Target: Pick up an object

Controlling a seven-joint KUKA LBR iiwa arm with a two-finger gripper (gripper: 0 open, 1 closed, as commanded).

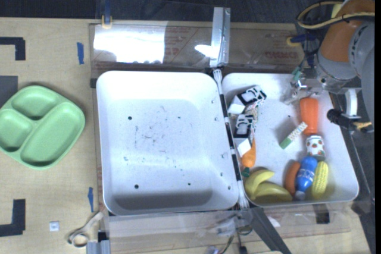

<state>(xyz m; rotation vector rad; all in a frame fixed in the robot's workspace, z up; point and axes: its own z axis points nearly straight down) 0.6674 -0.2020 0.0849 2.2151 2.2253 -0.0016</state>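
The right white bin (275, 113) holds several objects. An orange bottle (309, 113) lies near its far right, and a green and white stick (293, 135) lies just left of it. At the front are yellow bananas (265, 184), a blue bottle (306, 174), a yellow corn cob (321, 178) and a small white and red toy (314, 144). Black and white packets (250, 97) and a carrot (249, 154) lie along the left wall. My gripper (299, 85) hangs over the bin's far right corner, just above the orange bottle's top end. Nothing is visibly held.
The left white bin (161, 128) sits beside the right one, with a raised divider between them. A green sectioned plate (38, 125) rests on the bench at far left. A clear panel (155, 38) stands behind the bins. The grey arm (351, 50) occupies the upper right.
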